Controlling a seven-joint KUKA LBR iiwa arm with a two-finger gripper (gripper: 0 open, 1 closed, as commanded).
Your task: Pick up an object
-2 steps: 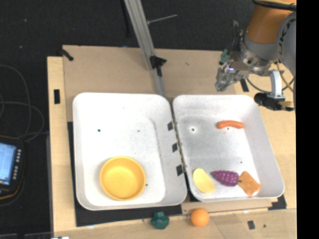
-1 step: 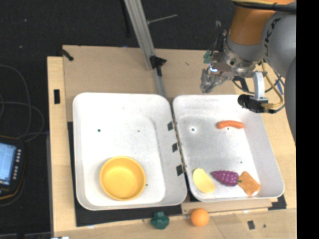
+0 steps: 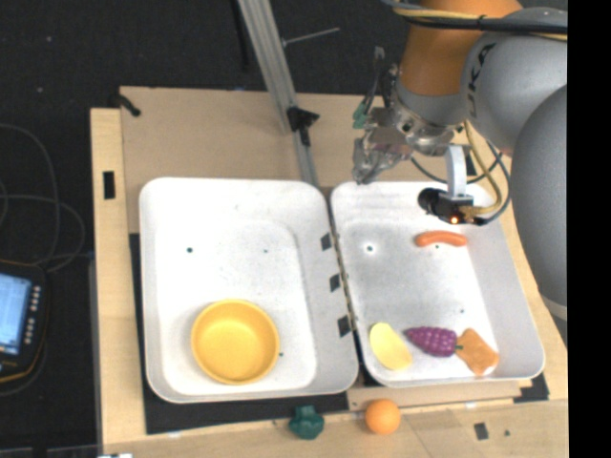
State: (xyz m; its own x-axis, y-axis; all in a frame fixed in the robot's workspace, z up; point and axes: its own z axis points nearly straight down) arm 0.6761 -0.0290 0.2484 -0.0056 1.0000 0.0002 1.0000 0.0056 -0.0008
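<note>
- A tan tabletop [image 3: 191, 127] on dark floor carries two white bins: left bin [image 3: 162, 218], right bin [image 3: 506, 284].
- My jaws hang at the right bin's far left corner, above its rim; I cannot tell how they stand.
- The sausage [image 3: 441, 239] lies near, just right of and nearer than my jaws.
- Lemon [image 3: 389, 346], grapes [image 3: 431, 340] and carrot [image 3: 477, 351] sit along the near wall, well apart from me.
- A yellow bowl [image 3: 235, 341] rests in the left bin.
- An orange ball [image 3: 382, 416] and a green toy [image 3: 306, 423] lie on the tabletop's front edge.

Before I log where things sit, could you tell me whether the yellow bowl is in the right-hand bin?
No, the yellow bowl sits in the left bin, while the right bin holds small toy foods.
</note>
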